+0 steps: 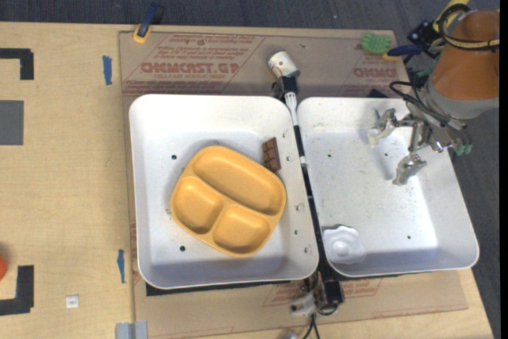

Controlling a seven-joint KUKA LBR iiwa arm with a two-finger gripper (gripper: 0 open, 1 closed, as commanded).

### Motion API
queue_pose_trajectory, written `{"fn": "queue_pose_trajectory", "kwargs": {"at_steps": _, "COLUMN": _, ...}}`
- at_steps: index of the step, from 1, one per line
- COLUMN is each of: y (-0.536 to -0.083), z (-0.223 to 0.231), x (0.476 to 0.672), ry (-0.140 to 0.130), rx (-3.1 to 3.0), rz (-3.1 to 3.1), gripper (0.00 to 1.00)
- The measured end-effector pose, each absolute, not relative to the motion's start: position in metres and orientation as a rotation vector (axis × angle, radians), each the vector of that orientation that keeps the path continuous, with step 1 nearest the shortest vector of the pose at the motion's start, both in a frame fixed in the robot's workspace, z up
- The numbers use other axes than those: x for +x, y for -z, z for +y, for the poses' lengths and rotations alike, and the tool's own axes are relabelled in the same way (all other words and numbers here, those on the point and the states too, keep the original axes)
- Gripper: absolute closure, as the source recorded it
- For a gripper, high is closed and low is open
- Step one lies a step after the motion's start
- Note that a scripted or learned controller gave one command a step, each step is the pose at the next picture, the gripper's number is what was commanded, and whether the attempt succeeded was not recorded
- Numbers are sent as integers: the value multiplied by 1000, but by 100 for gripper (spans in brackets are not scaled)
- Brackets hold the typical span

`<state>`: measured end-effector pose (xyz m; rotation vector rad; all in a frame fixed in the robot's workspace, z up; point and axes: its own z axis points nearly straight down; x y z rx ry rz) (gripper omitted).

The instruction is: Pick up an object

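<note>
White lump (343, 243) is seen low in the right bin (444, 242), against its near-left wall, well apart from the gripper (401, 148), which is held spread and empty over the bin's far part. A closure here could catch nothing, since no object is between the fingers

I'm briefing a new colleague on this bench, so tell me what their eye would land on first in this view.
The yellow divided tray stands out most, lying at a slant in the left bin with a small brown block at its upper right edge. Next comes the arm's gripper over the upper part of the right bin, where a small white object lies near the front left corner.
</note>
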<state>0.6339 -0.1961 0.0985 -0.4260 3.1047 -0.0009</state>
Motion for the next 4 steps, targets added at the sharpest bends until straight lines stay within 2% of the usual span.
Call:
{"fn": "queue_pose_trajectory", "kwargs": {"at_steps": 1, "y": -85, "z": -177, "x": 516, "ry": -2, "rx": -456, "rz": 3107, "gripper": 0}}
{"fn": "queue_pose_trajectory", "kwargs": {"at_steps": 2, "y": -122, "z": -215, "x": 611, "ry": 2, "rx": -770, "rz": 3038, "gripper": 0}}
{"fn": "queue_pose_trajectory", "kwargs": {"at_steps": 3, "y": -133, "z": -214, "x": 612, "ry": 3, "rx": -763, "rz": 3033, "gripper": 100}}
{"fn": "queue_pose_trajectory", "kwargs": {"at_steps": 4, "y": -133, "z": -214, "x": 612, "ry": 3, "rx": -763, "rz": 3033, "gripper": 0}}
